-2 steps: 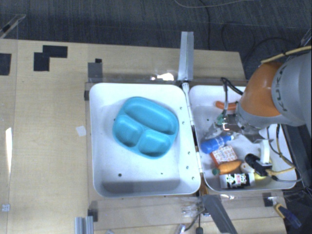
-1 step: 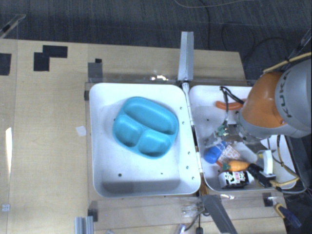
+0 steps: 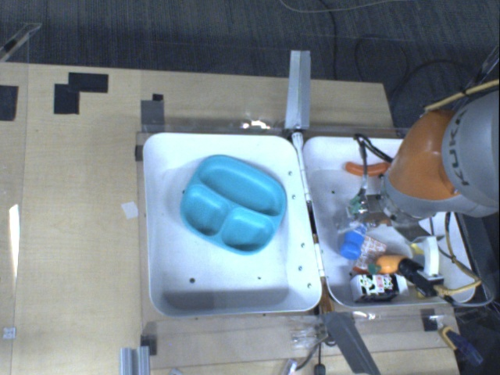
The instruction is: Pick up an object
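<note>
— Where is the arm?

— The grey arm (image 3: 469,158) with its orange band (image 3: 418,162) comes in from the right and bends down over the right bin (image 3: 332,162). Its gripper (image 3: 366,209) is low among the small objects there. Whether the jaws are spread or pressed together, I cannot tell.

— And the objects to pick?

— In the right bin: a blue cap-like piece (image 3: 352,244) just beside the gripper, an orange stick (image 3: 366,167) at the far side, and a black-and-white packet (image 3: 376,285) at the near wall. The left bin (image 3: 156,233) holds a blue divided tray (image 3: 233,202).

— The surroundings?

— Both bins sit on a pale wooden bench (image 3: 70,233). A metal post (image 3: 298,92) stands between them at the far edge. Beyond is dark carpet (image 3: 156,14) with a thin cable (image 3: 367,2).
</note>
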### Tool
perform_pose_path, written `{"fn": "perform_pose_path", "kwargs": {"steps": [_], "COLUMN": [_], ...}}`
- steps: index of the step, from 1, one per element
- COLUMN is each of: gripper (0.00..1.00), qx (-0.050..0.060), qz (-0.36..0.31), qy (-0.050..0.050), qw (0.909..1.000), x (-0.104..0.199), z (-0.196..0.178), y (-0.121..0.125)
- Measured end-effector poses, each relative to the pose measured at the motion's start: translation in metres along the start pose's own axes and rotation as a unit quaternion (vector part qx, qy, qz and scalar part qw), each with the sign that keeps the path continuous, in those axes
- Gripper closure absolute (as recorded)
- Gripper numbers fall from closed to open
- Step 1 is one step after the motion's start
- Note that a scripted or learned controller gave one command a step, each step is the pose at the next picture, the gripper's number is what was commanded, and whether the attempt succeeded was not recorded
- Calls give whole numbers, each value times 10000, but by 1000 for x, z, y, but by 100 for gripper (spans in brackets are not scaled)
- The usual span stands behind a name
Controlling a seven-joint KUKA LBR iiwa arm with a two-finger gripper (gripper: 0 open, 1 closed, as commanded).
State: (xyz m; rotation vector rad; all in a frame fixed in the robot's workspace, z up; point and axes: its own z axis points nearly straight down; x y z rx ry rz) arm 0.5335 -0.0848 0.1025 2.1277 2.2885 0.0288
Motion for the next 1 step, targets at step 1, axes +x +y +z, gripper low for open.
{"fn": "perform_pose_path", "kwargs": {"steps": [1], "gripper": [100], "qx": [93], "qz": [286], "qy": [-8], "qw": [9995], "x": [27], "z": [-107], "y": [28]}}
